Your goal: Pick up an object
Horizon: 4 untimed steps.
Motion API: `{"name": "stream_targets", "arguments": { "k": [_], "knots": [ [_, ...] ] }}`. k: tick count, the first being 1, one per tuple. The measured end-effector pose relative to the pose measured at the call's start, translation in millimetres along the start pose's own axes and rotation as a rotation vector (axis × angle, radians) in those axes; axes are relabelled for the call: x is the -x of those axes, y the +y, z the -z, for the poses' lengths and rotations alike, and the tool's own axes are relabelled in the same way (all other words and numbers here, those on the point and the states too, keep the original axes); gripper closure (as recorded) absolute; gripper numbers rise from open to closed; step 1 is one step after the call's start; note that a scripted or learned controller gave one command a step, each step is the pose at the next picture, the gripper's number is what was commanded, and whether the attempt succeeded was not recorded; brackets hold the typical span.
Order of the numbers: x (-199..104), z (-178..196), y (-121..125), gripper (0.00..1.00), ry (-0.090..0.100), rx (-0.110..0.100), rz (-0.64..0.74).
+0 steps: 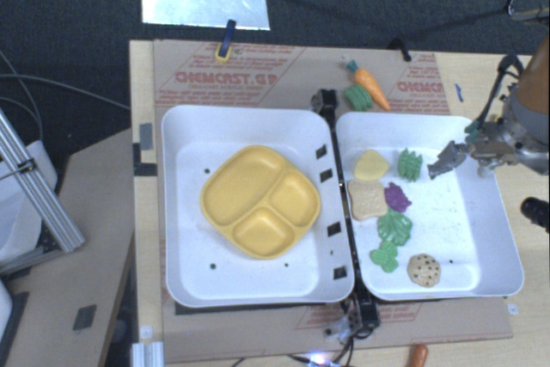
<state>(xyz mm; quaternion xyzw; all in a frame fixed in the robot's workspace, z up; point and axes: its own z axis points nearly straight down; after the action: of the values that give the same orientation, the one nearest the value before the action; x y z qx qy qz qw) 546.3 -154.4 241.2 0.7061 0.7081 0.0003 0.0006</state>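
toy foods, right bin (pixel 490 211): yellow piece (pixel 371 165), bread slice (pixel 368 200), purple grapes (pixel 396 197), three green pieces, cookie (pixel 423 269), all in the bin's left half. my pincer (pixel 449 159) hangs over the bin's upper right, apart from every item; whether it is spread or closed, i cannot tell. yellow divided plate (pixel 260 200) in the neighbouring bin.

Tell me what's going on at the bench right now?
The arm reaches in from the right, its gripper over the right bin, near the green toy; nothing shows between the jaws. Toy foods lie along that bin's left side: a yellow piece, bread slice, purple grapes, greens and a cookie. The left bin holds a yellow divided plate. A toy carrot lies outside the bins.
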Motion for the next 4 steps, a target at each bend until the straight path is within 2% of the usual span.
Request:
{"name": "stream_targets", "arguments": {
  "k": [1,2,3,4],
  "knots": [
    [-11,-138,-23,0.0,0.004,-0.011,-0.002],
    [-52,-155,32,0.0,-0.001,0.007,0.005],
    [-20,-154,-59,0.0,0.0,0.004,-0.009],
    [-35,-154,-10,0.0,-0.001,0.006,0.004]
  ]
}}
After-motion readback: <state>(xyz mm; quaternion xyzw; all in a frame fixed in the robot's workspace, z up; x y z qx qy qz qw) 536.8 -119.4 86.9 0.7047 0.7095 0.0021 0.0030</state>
